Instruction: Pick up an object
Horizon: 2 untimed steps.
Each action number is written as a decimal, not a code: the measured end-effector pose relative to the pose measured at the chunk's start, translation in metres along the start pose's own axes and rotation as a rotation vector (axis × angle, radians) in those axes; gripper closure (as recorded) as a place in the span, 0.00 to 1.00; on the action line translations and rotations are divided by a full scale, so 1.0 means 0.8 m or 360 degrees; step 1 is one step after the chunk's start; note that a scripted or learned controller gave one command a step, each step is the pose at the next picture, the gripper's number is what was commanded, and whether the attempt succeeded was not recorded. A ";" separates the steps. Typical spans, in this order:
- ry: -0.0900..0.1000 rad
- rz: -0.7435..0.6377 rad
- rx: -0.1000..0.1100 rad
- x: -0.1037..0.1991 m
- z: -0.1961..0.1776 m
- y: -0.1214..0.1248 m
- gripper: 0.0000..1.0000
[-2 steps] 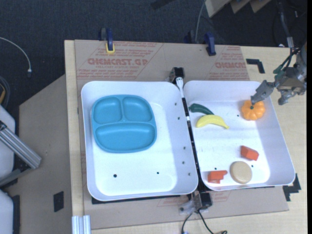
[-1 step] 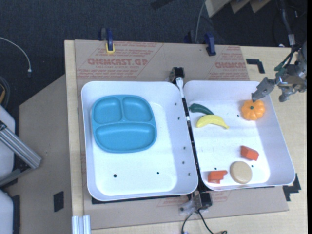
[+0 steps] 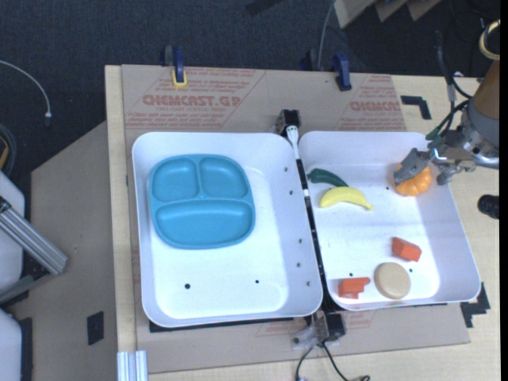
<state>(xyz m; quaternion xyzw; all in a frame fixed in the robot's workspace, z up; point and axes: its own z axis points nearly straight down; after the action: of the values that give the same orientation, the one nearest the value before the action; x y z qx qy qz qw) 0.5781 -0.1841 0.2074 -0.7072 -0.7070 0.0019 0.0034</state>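
Note:
My gripper (image 3: 425,168) hangs over the far right corner of the right bin (image 3: 444,236), fingers spread. A small orange fruit-like object (image 3: 414,184) lies just beneath and between the fingertips, partly hidden by them; it appears to rest on the bin floor. Further left in the same bin are a yellow banana (image 3: 345,199) and, touching its far end, a dark green piece (image 3: 323,176). Near the front of the bin are an orange-red block (image 3: 406,249), a red block (image 3: 354,286) and a tan round disc (image 3: 392,280).
The left bin (image 3: 230,292) holds a blue divided plate (image 3: 202,201) in its far left part. A raised rim (image 3: 305,213) runs between the two bins. Blue clamps (image 3: 341,70) grip the board's far edge. Cables hang by the arm at the right.

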 end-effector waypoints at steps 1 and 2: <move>0.0000 -0.0002 -0.0002 0.009 0.058 0.003 0.00; 0.0001 0.0000 0.0001 0.008 0.136 -0.005 0.00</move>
<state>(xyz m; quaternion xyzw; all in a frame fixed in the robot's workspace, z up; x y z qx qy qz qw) 0.5735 -0.1778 0.0985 -0.7072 -0.7070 0.0020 0.0038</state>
